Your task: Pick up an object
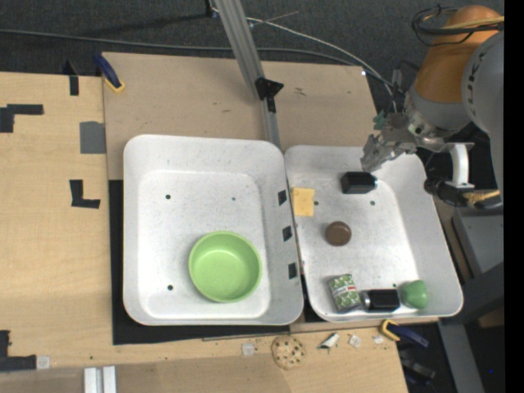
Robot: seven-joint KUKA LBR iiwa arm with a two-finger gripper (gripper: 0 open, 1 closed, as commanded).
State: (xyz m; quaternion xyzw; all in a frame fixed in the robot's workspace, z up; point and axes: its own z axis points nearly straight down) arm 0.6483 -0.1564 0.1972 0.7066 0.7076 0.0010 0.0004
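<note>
Pale plywood bench top [49, 244], marked with black tape pieces [82, 193] left of centre. Beyond its far edge, dark grey carpeted floor [123, 6]. Slanted grey metal pole [241, 43] rising over bench. Black mat [116, 260] on bench.

Grey arm with orange band [458, 56] cut off at right edge. Two-finger gripper [372, 158] too small to tell finger spacing. Small green-patterned packet [345, 292] label unreadable. Scraps below right white bin [434, 219] unidentifiable.
</note>
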